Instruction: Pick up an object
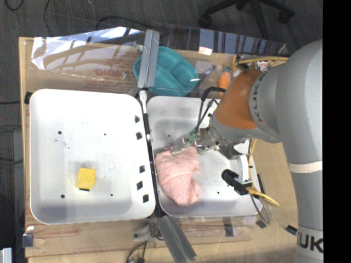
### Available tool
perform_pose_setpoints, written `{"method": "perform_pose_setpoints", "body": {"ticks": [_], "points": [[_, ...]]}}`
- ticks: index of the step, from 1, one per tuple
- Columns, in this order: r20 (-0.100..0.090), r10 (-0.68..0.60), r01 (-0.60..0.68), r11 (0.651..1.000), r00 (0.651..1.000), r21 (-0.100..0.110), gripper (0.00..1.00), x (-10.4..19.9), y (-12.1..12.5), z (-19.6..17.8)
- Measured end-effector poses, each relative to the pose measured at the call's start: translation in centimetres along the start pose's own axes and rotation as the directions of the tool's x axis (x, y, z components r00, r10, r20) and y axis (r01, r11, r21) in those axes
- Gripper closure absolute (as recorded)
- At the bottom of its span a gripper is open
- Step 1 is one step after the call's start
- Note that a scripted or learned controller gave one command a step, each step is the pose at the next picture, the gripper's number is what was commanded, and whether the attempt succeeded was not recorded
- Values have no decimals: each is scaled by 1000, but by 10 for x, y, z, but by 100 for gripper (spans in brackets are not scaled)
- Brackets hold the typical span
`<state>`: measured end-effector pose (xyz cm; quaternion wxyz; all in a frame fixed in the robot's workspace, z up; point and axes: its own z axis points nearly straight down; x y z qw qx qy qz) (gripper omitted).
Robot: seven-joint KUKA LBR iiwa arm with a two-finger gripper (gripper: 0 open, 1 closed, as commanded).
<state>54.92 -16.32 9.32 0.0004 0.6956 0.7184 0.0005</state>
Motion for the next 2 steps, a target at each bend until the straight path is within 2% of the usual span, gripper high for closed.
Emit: {"method": "perform_pose_setpoints", "body": {"ticks": [1,2], "points": [[-1,-5,5,1000,1000,1,100,0,0,-10],[-1,-22,22,1000,1000,3,100,35,49,-99]]}}
